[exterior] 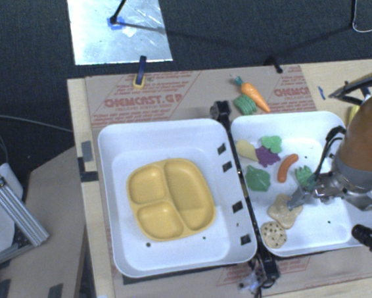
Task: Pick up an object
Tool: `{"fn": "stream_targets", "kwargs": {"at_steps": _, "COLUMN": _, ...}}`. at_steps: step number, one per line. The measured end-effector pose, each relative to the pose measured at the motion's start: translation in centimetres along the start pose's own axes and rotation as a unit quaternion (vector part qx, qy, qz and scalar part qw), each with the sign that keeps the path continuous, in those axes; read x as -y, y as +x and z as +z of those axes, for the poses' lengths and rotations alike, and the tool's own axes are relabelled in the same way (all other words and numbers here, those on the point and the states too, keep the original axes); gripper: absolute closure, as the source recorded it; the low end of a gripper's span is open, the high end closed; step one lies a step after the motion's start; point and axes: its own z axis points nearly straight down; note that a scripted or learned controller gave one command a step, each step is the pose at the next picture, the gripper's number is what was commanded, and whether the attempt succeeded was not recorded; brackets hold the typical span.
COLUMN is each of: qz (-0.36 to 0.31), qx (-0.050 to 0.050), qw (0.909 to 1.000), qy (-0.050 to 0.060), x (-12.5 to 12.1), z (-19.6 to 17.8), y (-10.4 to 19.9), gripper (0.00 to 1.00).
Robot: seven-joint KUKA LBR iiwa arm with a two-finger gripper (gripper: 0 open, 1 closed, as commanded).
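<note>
Tan plastic, a bread-slice toy (285,210), is lain flat at the lower middle of the right bin (327,233), just beside the gripper (301,197). Contact is probably sought for a pick, though whether the jaws are wide or narrow cannot be told.

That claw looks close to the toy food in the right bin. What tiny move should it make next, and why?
Probably a short drop straight down. The gripper hovers at the edge of the tan bread-shaped piece, with the green leafy piece just beside it, so drifting sideways might nudge the wrong toy.
</note>
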Motion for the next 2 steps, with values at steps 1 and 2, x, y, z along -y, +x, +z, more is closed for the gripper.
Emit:
{"fn": "stream_targets", "kwargs": {"at_steps": 1, "qz": -0.01, "qx": -0.001, "qw": 0.9999, "qy": -0.007, "x": -1.2, "z": -7.22, "y": 12.47, "gripper": 0.0}}
{"fn": "stream_targets", "kwargs": {"at_steps": 2, "qz": -0.004, "qx": 0.001, "qw": 1.0, "qy": -0.005, "x": -1.15, "z": -7.91, "y": 11.65, "gripper": 1.0}}
